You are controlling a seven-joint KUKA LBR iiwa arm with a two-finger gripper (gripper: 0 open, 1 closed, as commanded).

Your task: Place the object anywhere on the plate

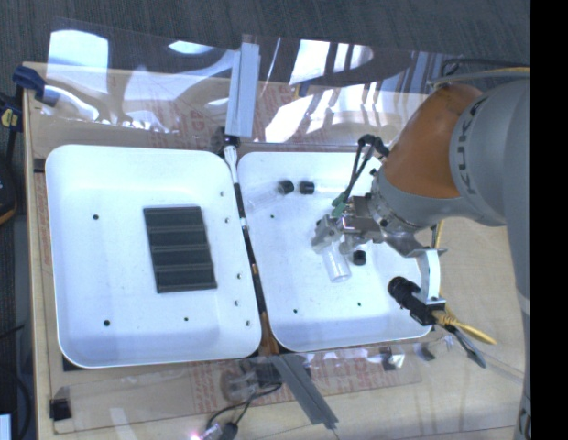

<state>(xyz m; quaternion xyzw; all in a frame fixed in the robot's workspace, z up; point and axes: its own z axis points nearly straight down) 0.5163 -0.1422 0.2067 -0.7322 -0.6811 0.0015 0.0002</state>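
We see the small clear plastic cylinder (pixel 337 266) lying in the right white bin (pixel 293 324), long axis roughly up-down in the view, slightly tilted. The gripper (pixel 332 232) sits just above it; finger state we can't tell. The dark ribbed rectangular plate (pixel 180 248) lies in the left white bin (pixel 82 319).

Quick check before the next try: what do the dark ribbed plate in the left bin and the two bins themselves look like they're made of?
Dark ribbed plate: looks like matte dark grey plastic or rubber, with raised cross ridges and no glare; which of the two I cannot tell.
Left bin and right bin: smooth white moulded plastic by the look, with rounded corners and a soft sheen.
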